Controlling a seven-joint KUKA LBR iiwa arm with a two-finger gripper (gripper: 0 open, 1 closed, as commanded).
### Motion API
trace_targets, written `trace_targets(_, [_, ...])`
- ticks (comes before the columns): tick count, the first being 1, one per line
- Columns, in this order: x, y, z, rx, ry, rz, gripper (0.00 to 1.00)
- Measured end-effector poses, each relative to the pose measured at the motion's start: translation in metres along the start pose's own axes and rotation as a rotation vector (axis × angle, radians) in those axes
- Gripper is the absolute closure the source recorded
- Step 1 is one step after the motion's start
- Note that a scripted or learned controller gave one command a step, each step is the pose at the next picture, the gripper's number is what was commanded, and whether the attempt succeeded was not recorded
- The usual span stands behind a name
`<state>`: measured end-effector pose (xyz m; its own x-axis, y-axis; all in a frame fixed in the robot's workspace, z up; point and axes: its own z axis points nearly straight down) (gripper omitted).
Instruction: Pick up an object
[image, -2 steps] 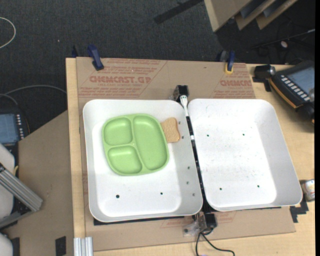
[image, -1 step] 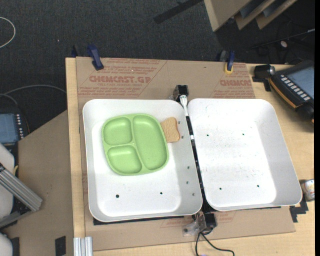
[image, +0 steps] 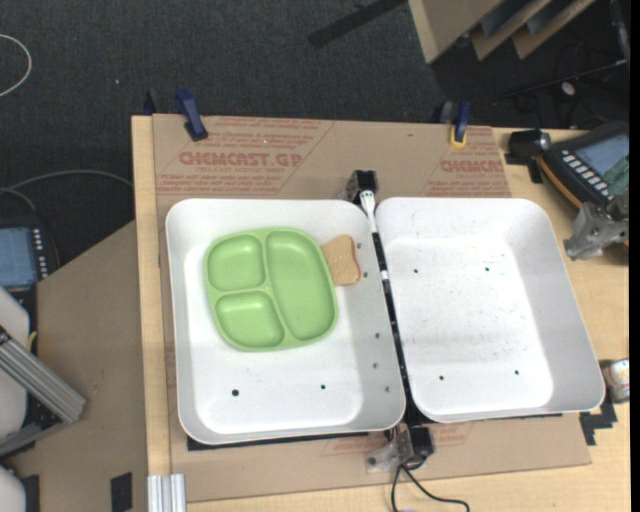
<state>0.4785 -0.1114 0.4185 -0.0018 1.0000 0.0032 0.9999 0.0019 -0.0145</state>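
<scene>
Nothing is picked up yet — the whole task is ahead of me, as I judge it. In the left bin a green divided plate lies toward the far edge, with a tan cracker-like piece touching its right rim, near the bin's far right corner. My hand's state — I cannot tell.

Green divided plate — smooth matt plastic; tan slice rough, spongy-looking; white bins glossy plastic — bench matt cardboard.
</scene>
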Motion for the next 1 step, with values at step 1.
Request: trace_targets(1, [0.0425, 0.0058, 0.0669, -0.006, -0.001, -0.003, 1.0])
